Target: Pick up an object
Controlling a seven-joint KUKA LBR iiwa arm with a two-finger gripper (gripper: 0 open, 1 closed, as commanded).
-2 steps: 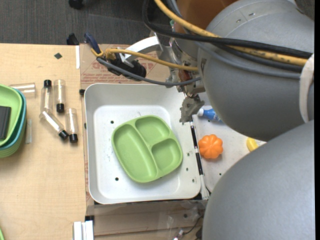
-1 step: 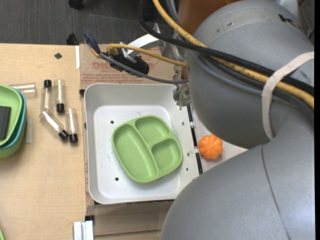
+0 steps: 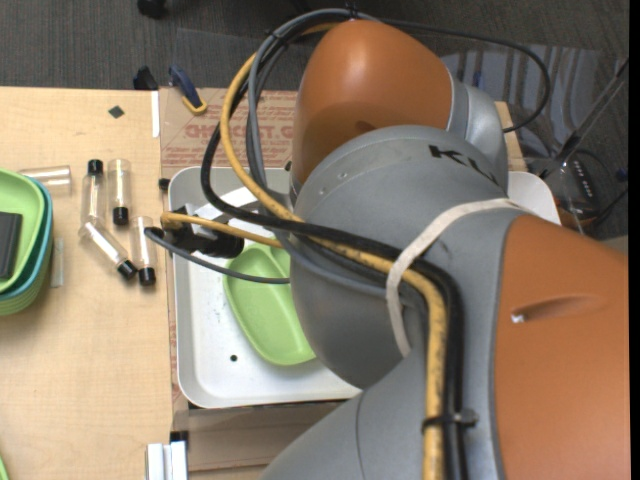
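Note:
A light green bowl-shaped object (image 3: 265,308) lies in the white bin (image 3: 200,368), partly covered by the arm. The large grey and orange arm (image 3: 420,268) hangs over most of that bin and hides what lies beneath it. Black and yellow cables (image 3: 215,233) run across the bin's upper left part. The gripper's fingers sit somewhere under the arm's body.
Several clear tubes with black caps (image 3: 115,223) lie on the wooden bench left of the bin. A stack of green trays (image 3: 20,243) sits at the far left edge. A cardboard sheet (image 3: 225,128) lies behind the bin.

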